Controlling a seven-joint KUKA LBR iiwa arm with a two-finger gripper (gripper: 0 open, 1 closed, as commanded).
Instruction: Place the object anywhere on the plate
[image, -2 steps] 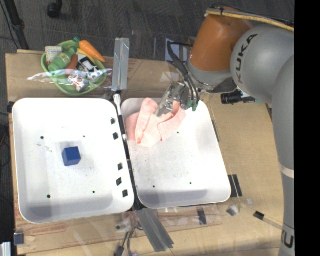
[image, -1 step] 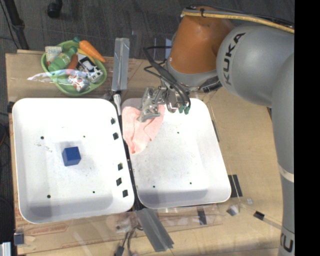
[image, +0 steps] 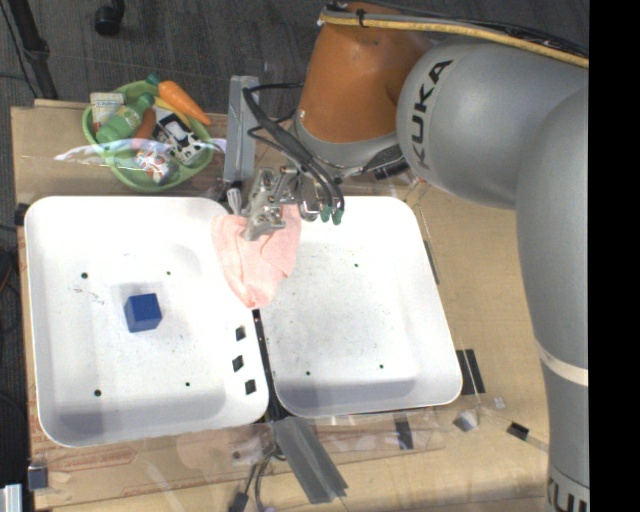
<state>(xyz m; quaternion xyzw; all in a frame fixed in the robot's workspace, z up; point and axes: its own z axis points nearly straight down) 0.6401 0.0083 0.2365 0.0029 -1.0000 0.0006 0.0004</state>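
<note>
A pale pink, cloth-like piece (image: 262, 265) hangs over the seam between the two bins, with its lower tip pointing down at the inner rims. My gripper (image: 263, 216) sits at its top edge, and the fingers look shut on the pink piece, which dangles below them. A small blue cube (image: 143, 311) rests on the floor of the left bin (image: 45, 300), well to the left of the gripper. The arm's orange band (image: 350, 75) and grey body rise behind and to the right.
The right bin (image: 400, 340) lies under the arm. A green bowl (image: 150, 140) of toy food, with a carrot on top, stands behind the left bin. Tape strips and cables lie on the bench at the front.
</note>
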